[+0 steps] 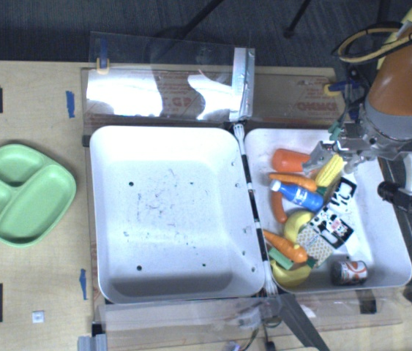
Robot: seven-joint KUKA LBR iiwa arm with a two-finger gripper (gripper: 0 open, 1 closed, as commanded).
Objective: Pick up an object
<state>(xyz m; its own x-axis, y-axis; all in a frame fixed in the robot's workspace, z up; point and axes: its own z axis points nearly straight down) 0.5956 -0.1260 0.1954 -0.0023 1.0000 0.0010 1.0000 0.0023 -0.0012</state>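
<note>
The right bin (388, 232) holds a heap of objects. Among them are a yellow corn cob (330, 171), an orange piece (290, 159), a blue bottle (298, 194), carrots (286, 248), a yellow fruit (297, 223), a banana (290, 274), a black-and-white box (334, 219) and a small can (349, 270). My gripper (328, 155) hangs low over the bin's upper part, right at the top end of the corn cob. Whether it touches the cob is unclear.
The left bin (169, 210) lies beside the right one, with a thin divider between them. A green sectioned plate (19, 194) rests on the bench at far left. The arm's orange band (403, 79) and cables fill the upper right.
</note>
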